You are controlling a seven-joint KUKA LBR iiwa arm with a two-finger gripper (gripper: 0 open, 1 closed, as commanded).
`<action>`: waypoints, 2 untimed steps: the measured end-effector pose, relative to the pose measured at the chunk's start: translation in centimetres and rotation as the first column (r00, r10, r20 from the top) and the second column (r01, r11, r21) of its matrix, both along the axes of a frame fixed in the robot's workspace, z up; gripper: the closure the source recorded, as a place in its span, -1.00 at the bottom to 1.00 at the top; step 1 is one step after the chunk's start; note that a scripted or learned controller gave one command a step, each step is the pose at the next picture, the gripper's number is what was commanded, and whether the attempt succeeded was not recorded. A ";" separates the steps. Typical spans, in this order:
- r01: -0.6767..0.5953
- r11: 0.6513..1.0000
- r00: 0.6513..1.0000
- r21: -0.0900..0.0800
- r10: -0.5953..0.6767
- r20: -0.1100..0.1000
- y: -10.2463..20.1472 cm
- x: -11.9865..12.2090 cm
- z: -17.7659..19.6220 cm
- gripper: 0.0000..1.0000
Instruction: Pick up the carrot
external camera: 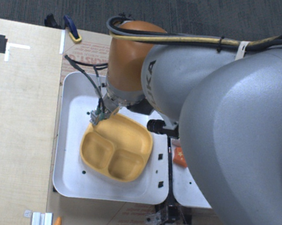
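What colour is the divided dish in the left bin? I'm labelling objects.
Tan-yellow, plain, no pattern: the divided dish, seen in the camera view.

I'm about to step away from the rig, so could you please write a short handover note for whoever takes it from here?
Pincer: low over the left bin, at the upper-left rim of the yellow divided dish; the arm covers it, so its state cannot be read.
Carrot: a small orange-red piece, likely the carrot, shows in the right bin, mostly behind the arm.
Done: nothing visible; no carrot at the pincer.
Left: move across to the right bin, grasp the carrot, lift it.
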State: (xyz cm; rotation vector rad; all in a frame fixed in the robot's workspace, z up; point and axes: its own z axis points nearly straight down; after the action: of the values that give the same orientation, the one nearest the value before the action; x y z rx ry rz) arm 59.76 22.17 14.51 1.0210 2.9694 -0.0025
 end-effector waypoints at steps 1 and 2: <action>0.427 0.904 0.904 0.008 -0.427 0.010 0.0 -0.2 -4.5 1.00; 0.781 0.624 0.624 -0.003 -0.781 0.001 -1.7 -3.8 2.4 1.00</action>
State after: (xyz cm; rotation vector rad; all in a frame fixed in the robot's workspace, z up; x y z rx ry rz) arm 55.92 20.50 16.91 2.2070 2.2336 -0.0077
